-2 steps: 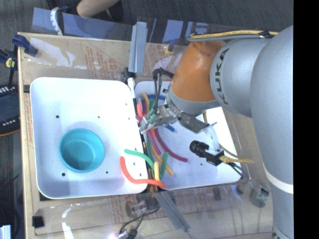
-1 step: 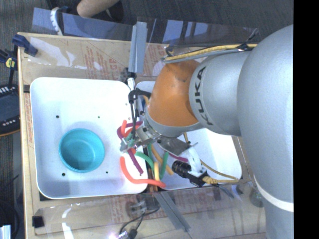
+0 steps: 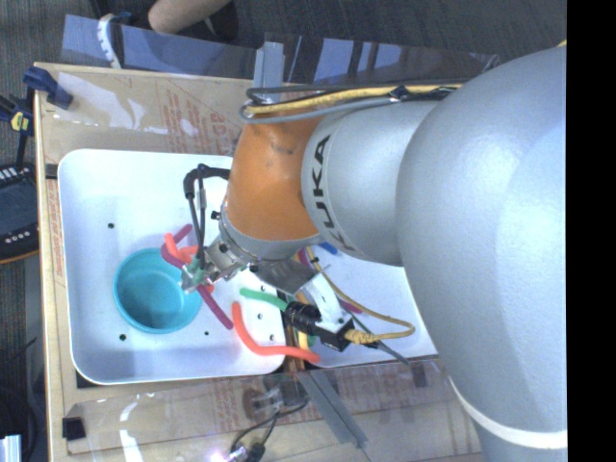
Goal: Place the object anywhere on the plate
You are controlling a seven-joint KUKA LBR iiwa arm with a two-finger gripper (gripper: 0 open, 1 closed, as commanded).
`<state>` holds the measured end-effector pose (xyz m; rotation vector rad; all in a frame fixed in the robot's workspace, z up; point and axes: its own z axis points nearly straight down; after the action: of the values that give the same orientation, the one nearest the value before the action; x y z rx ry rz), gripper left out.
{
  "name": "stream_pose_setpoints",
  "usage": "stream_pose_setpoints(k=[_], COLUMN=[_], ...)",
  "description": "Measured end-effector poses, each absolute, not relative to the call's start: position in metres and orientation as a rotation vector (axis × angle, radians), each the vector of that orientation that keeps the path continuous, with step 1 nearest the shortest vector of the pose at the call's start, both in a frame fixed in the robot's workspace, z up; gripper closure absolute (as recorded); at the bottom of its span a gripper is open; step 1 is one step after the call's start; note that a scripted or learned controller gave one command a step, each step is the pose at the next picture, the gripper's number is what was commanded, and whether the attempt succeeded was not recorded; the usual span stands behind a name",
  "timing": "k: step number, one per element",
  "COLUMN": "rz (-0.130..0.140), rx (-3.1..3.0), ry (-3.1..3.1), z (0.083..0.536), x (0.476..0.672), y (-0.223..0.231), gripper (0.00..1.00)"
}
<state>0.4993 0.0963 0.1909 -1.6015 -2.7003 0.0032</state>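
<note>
A blue round plate [image 3: 152, 295] lies in the lower left part of the white bin [image 3: 91, 191]. My gripper [image 3: 196, 274] hangs at the plate's right rim, under the orange wrist band [image 3: 274, 186]. A coral curved piece [image 3: 174, 248] lies just above the gripper, touching the plate's upper right edge. From the gripper's tip a dark pink stick [image 3: 218, 310] runs down and to the right. Whether either piece is held cannot be made out.
A red curved strip [image 3: 262, 346] and a green strip [image 3: 264, 296] lie in the bin right of the plate. The big grey arm [image 3: 452, 219] covers the right bin. Cables [image 3: 371, 335] hang below the wrist. The bin's left side is bare white floor.
</note>
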Motion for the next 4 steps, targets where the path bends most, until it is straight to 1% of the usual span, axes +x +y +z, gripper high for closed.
stream_pose_setpoints(k=[1, 2, 3, 4], rz=[-0.012, 0.003, 0.002, 0.002], rx=[-2.007, -1.759, -1.617, -1.618], ry=[-2.425, -2.600, -2.690, -2.690], z=[0.097, 0.191, 0.198, 0.198], x=[0.483, 0.476, 0.495, 0.495], y=[0.170, 0.095, 0.143, 0.143], gripper=[1.00, 1.00, 1.00, 0.00])
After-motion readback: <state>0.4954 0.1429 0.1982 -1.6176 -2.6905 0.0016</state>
